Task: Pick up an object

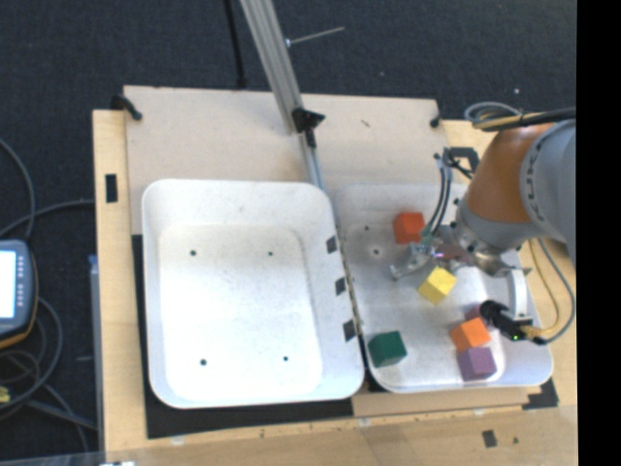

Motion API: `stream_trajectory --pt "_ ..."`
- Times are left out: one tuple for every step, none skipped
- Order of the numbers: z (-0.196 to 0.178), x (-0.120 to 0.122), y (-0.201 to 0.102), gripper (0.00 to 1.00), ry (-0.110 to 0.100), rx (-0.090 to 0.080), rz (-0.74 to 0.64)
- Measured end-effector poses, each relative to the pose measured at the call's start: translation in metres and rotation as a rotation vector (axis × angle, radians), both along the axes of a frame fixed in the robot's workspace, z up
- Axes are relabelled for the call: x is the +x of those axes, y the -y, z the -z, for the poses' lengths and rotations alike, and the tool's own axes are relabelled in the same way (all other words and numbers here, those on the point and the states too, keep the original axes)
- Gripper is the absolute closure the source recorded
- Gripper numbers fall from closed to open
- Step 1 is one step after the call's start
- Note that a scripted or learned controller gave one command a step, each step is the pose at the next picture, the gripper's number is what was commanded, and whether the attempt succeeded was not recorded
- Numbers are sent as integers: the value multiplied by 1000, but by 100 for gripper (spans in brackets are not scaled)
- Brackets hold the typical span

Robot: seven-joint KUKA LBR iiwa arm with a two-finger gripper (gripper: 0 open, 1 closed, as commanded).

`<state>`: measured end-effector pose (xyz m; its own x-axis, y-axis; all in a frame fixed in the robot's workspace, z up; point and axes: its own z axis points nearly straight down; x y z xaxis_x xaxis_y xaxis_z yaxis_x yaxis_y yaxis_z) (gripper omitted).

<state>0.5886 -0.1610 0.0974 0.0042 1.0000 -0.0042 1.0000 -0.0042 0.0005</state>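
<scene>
The right bin point(383, 216) holds several blocks: an orange-red one point(408, 227) near the back, a yellow one point(437, 284) in the middle, a green one point(387, 348) at the front left, and an orange one point(472, 333) beside a purple one point(476, 362) at the front right. My gripper point(419, 258) hangs low over the bin between the orange-red block and the yellow block, just above the yellow one. Nothing shows between its fingers. The grey arm with its orange band point(500, 178) reaches in from the right.
The left bin point(165, 212) lies beside the right one. A slanted metal rail point(277, 61) rises from the bench's back. Cables run along the right bin's edge point(529, 328), and a handheld screen point(15, 289) sits off the bench at left.
</scene>
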Motion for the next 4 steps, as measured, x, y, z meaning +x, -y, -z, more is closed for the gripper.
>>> stream_trajectory --pt "0 -44 -21 0 2 2 -2" --pt "-11 -41 -19 100 7 2 3" --pt "-106 -44 -88 100 9 5 -13" --pt "-112 23 -156 100 5 5 -14"
